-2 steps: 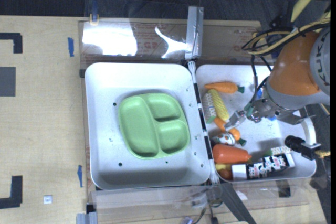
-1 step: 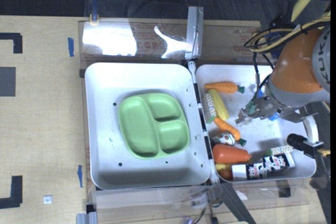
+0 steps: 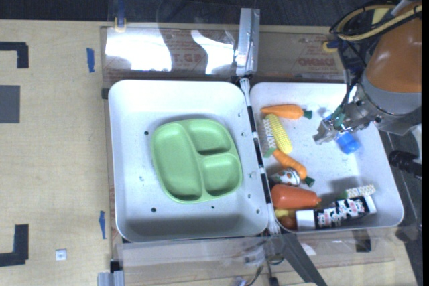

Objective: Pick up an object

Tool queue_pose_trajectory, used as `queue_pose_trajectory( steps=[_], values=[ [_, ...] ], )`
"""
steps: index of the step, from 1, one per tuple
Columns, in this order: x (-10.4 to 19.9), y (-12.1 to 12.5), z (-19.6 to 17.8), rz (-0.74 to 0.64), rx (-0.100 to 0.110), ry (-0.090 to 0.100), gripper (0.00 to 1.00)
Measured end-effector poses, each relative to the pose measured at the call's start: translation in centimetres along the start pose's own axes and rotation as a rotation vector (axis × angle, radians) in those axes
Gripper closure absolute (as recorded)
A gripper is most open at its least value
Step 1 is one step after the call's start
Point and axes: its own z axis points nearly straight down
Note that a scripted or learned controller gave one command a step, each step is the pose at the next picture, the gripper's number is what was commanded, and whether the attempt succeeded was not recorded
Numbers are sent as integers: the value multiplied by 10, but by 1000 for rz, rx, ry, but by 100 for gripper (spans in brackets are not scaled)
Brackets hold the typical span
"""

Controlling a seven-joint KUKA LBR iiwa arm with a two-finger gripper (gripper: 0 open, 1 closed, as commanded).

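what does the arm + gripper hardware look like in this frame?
The arm has a rounded grey body with a broad orange band above the wrist. Black and yellow cables loop beside it. The gripper is small and metallic grey, with green and dark parts at its base and a blue piece beside it.

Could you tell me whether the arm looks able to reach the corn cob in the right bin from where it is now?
Probably yes. The corn cob lies uncovered near the right bin's left wall, with bare floor between it and the gripper. A carrot lies close above it, which may crowd a grasp.
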Motion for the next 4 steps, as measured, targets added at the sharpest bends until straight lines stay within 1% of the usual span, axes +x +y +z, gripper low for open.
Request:
queue_pose_trajectory(
  steps=[1, 2, 3, 4],
  values=[
    [0, 0, 0, 0, 0, 0, 0],
    [2, -22, 109, -8, -14, -5, 0],
    [2, -12, 137, -215, -5, -1, 0],
    [0, -11, 126, -211, -11, -5, 100]
  ],
)
